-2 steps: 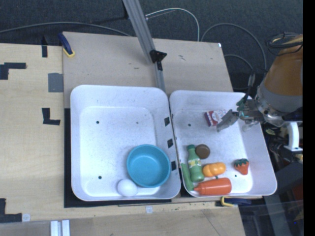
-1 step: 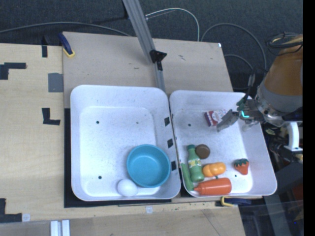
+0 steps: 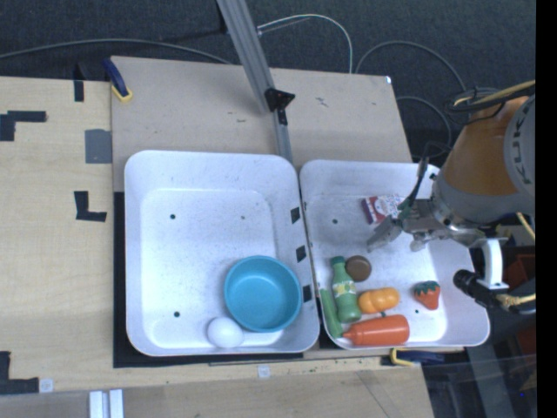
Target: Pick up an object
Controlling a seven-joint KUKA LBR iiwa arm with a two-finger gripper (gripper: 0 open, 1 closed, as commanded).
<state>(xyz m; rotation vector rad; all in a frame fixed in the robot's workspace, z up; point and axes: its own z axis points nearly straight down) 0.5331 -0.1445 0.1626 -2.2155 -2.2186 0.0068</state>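
Note:
In the right bin [image 3: 331, 190], my gripper [image 3: 400, 239] hangs over the bare floor with its two fingers spread open and nothing between them. A red and white packet [image 3: 379, 207] lies just up and left of it. Below it sit a brown ball [image 3: 358, 268], a green bottle [image 3: 342, 291], an orange fruit [image 3: 379, 300], a long orange-red carrot [image 3: 378, 330] and a small strawberry [image 3: 426, 294].
The left bin [image 3: 174, 190] holds a blue bowl [image 3: 261, 293] and a white ball [image 3: 224, 331] near its front edge. A grey metal pole [image 3: 252, 50] slants down to the bins' shared rim. Cables lie on the dark floor behind.

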